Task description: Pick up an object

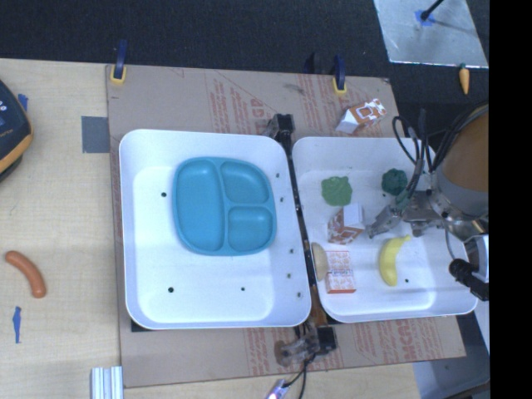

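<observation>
Hand (384, 222) low in right bin (432, 306), fingers spread, pinching nothing. Yellow banana (390, 260) just below fingertips, long axis toward bin's near edge.

The light is even and rather bright over the bench. The white bins (137, 223) are nearly overexposed, with soft shadows along their inner walls. The top of the frame is dark. The whole picture is slightly soft and grainy.

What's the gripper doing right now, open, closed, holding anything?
Gripper: over the right bin, just above the banana; open or shut cannot be told, nothing seen held.
</observation>
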Controlling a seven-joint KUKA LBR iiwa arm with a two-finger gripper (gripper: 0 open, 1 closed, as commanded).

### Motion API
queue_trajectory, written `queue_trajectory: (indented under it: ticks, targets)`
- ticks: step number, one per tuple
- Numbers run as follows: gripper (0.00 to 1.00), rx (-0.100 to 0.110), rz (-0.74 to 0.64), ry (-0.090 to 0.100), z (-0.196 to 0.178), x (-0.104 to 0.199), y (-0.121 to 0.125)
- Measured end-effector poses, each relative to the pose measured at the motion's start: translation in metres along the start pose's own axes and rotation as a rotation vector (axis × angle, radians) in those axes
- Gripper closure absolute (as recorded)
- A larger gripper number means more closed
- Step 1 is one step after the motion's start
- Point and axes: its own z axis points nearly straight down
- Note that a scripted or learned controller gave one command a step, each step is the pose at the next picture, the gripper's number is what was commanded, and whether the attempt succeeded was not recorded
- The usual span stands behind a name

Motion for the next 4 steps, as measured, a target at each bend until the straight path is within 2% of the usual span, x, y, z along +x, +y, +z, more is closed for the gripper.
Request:
queue_trajectory:
  ticks: [1,2,3,4]
  targets:
    - [0.0,-0.001,0.0,0.0,0.044,0.017,-0.026]
    - [1.0,0.0,-0.003,-0.001,0.034,0.016,-0.026]
    - [1.0,-0.003,-0.001,-0.001,0.043,0.077,0.055]
    - [1.0,-0.003,0.001,0.001,-0.058,0.124,0.047]
